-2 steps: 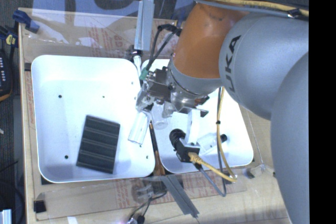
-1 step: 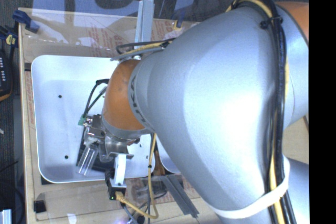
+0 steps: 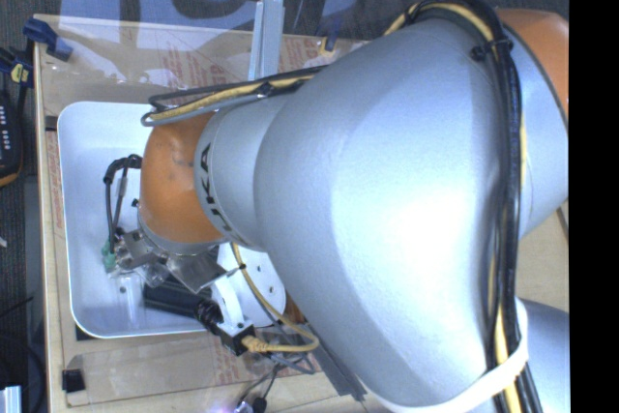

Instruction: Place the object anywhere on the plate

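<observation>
Nearest the lens, the grey arm (image 3: 387, 208) takes up the whole right and middle of the camera view, reaching in from the right and slanting down toward the lower left. A black and yellow cable bundle (image 3: 242, 92) runs along its upper edge. Its orange band (image 3: 169, 179) sits over the left bin (image 3: 77, 198), above the wrist.

Below the band, the gripper (image 3: 129, 290) hangs low inside that bin, near its front left corner and close to the white floor. Seen from above and partly masked by the wrist, it does not reveal whether it is spread or pressed together, and nothing can be seen pinched in it.

A small green thing (image 3: 108, 256) shows at the gripper's left side, touching or just beside it. Whether it is the object to be placed, and whether it is held, cannot be told.

Just right of the gripper, a white rounded shape that looks like the plate (image 3: 259, 290) peeks out from under the arm, at the front right part of the left bin. Most of it is hidden, so what lies on it cannot be seen.

The wooden bench (image 3: 126, 372) shows along the bin's front edge.
</observation>
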Controlling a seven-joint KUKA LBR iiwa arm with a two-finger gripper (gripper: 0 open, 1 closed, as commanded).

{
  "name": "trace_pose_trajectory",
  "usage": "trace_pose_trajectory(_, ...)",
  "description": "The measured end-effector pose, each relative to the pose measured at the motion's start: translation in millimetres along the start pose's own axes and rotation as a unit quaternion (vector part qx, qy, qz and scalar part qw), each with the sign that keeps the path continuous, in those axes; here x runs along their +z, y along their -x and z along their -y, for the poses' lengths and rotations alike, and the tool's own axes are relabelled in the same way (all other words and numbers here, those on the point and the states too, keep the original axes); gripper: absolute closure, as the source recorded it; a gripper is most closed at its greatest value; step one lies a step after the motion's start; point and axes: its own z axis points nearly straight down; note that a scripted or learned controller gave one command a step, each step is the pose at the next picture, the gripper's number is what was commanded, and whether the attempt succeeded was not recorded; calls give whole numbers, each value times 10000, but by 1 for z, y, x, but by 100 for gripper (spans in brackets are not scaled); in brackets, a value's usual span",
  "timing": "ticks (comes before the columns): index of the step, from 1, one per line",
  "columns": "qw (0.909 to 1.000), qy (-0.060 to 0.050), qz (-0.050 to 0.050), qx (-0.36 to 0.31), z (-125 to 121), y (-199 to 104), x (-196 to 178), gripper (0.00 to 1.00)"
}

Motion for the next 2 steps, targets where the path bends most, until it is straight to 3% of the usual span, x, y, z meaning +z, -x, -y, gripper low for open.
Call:
trace_pose_trajectory(1, 9913, -70, 1, 1317, 14, 30, -48, 100)
trace_pose_trajectory(2, 9704, -68, 9, 2414, 31, 82, -76, 100)
